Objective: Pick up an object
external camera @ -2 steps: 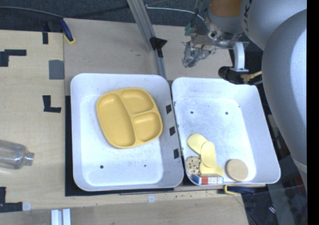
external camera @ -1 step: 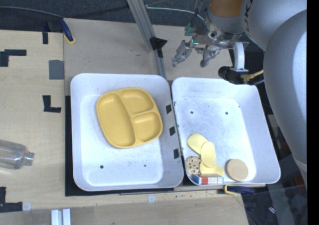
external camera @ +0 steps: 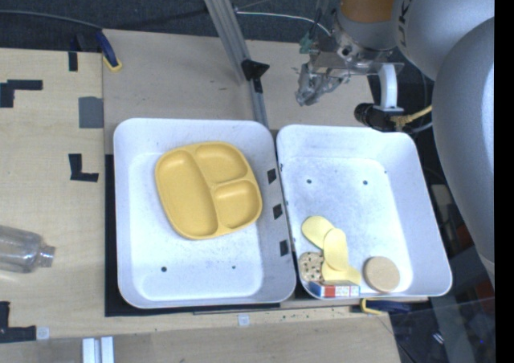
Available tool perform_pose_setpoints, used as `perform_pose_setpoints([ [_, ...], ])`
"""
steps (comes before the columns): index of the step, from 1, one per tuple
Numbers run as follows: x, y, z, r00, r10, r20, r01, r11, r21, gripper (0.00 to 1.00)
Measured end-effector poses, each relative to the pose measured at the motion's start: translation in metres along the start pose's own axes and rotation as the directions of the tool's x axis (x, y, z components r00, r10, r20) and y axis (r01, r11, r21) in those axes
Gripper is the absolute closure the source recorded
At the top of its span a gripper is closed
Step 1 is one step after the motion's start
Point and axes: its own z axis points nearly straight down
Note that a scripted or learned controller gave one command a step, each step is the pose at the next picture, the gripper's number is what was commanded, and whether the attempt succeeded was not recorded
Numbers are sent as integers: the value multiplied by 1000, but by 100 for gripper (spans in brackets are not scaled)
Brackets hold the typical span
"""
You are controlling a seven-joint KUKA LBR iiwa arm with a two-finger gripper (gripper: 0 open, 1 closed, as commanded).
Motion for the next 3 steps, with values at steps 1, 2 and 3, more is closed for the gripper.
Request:
perform_pose_setpoints([
  [1, 0, 0, 0, 1000, 0, 1, 0, 1000, 1, 0],
  [2, 1, 0, -10, 1000, -2, 2, 2, 1000, 1, 100],
  [3, 1, 0, -9, 1000, -2, 4, 2, 1000, 2, 0],
])
